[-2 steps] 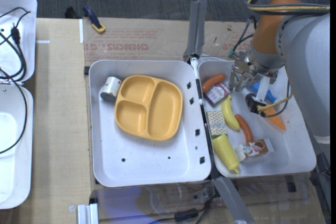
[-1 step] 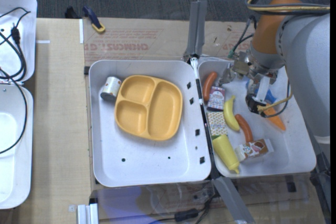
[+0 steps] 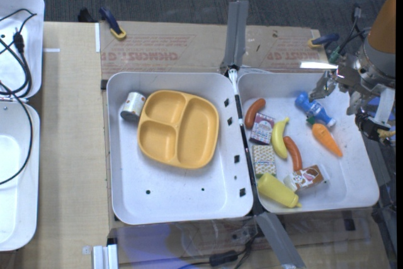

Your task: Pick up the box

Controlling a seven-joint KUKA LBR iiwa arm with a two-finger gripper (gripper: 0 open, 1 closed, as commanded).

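Note:
The right bin [image 3: 359, 195] holds three box-like items. A small pink and white box [image 3: 261, 128] lies near its left wall, with a pale patterned box [image 3: 264, 160] just below it. A brown and white carton [image 3: 307, 177] rests near the front. My gripper [image 3: 342, 92] hovers over the bin's far right corner, beside a blue bottle [image 3: 313, 110]. Its fingers are spread, with nothing between them. It is well clear of all three boxes.
Also in the right bin are two sausages [image 3: 254, 112] [image 3: 293, 153], a banana [image 3: 279, 135], a carrot [image 3: 327, 139] and a yellow squeeze bottle [image 3: 278, 190]. The left bin [image 3: 126, 198] holds a yellow divided plate [image 3: 179, 128] and a small can [image 3: 132, 106]. A grey divider [image 3: 237, 28] stands between the bins.

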